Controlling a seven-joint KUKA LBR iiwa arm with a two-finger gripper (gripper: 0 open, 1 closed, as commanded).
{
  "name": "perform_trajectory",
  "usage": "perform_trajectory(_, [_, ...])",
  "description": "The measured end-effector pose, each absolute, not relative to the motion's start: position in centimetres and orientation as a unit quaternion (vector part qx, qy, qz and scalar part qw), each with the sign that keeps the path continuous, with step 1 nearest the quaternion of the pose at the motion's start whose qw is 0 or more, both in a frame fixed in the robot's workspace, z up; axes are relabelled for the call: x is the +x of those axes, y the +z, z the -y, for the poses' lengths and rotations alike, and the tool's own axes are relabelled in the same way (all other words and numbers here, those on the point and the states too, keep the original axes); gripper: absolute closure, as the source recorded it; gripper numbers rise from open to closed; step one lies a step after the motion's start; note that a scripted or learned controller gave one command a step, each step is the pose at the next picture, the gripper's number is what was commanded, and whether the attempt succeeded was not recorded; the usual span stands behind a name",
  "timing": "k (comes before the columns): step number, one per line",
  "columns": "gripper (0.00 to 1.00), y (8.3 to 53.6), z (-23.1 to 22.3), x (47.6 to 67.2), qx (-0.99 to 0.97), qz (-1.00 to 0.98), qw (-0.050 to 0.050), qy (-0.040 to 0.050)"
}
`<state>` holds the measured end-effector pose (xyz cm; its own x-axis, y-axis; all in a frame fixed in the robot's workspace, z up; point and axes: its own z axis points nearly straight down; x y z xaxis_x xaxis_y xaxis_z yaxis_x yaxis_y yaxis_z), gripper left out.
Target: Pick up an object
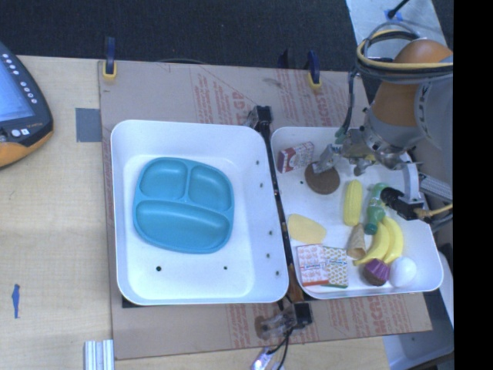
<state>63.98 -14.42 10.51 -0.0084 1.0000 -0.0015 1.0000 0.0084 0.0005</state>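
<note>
The arm's gripper (pixel 339 154) hovers at the right bin's (pixel 428 277) far end, just above a brown round piece (pixel 322 179), apparently approaching; a grasp next calls for descending squarely onto it.

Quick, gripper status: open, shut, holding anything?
Gripper: cannot be told; it sits low in the right bin by the brown disc, with nothing seen in its grasp.
</note>
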Motion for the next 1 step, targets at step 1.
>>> perform_trajectory(1, [0.0,9.04,14.59,58.45,0.706,-0.708,-0.004,-0.0036])
